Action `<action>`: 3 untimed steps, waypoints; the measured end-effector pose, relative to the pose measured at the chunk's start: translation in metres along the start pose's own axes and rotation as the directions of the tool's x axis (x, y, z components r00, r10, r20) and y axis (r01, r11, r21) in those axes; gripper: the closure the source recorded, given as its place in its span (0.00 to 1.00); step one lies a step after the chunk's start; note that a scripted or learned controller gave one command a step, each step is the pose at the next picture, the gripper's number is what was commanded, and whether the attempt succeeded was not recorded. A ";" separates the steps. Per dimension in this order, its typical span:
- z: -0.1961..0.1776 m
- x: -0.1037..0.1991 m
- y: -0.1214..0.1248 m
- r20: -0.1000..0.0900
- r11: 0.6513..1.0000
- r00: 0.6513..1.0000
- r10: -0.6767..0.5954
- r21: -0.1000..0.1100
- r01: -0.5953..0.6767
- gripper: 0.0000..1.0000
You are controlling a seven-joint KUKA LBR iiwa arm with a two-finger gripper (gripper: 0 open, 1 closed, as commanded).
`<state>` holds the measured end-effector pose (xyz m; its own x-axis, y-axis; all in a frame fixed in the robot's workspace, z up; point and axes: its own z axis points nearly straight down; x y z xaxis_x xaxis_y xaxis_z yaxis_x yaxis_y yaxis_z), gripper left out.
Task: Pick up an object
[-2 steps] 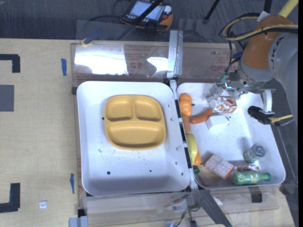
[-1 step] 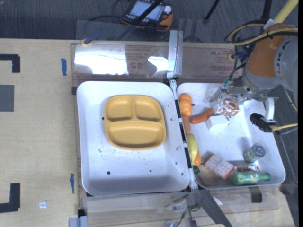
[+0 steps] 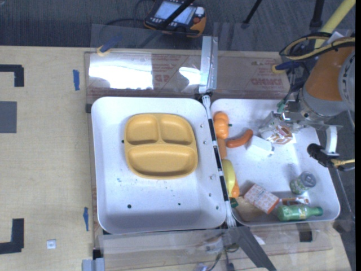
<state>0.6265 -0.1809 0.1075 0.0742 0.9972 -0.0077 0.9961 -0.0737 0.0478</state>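
Observation:
The right bin (image 3: 265,171) holds the loose objects. An orange carrot (image 3: 221,124) and a yellow banana (image 3: 229,176) lie along its left wall. A reddish sausage (image 3: 239,139) sits beside a small white card (image 3: 259,145). A crumpled red-and-white packet (image 3: 277,133) lies at the upper right. My gripper (image 3: 286,116) hangs just above and to the right of that packet, below the arm's orange band (image 3: 330,78). Near the front edge lie a patterned box (image 3: 260,197), a green bottle (image 3: 299,212) and a small can (image 3: 298,185).
The left bin (image 3: 107,168) bears a yellow divided plate (image 3: 161,144). A clear wall (image 3: 146,72) stands behind both bins. A handheld controller (image 3: 172,16) rests on the floor beyond. Cables (image 3: 307,44) hang near the arm at the upper right.

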 end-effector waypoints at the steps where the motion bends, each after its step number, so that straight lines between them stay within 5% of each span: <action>1: -0.001 -0.010 -0.005 -0.017 1.000 0.999 -0.028 0.000 0.028 0.00; 2: 0.002 -0.008 -0.011 -0.021 0.996 0.996 0.092 0.009 -0.092 0.00; 3: -0.016 -0.001 -0.003 -0.029 0.997 0.996 0.083 -0.008 -0.083 1.00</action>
<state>0.6223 -0.1812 0.1233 0.1549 0.9876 0.0251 0.9862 -0.1561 0.0559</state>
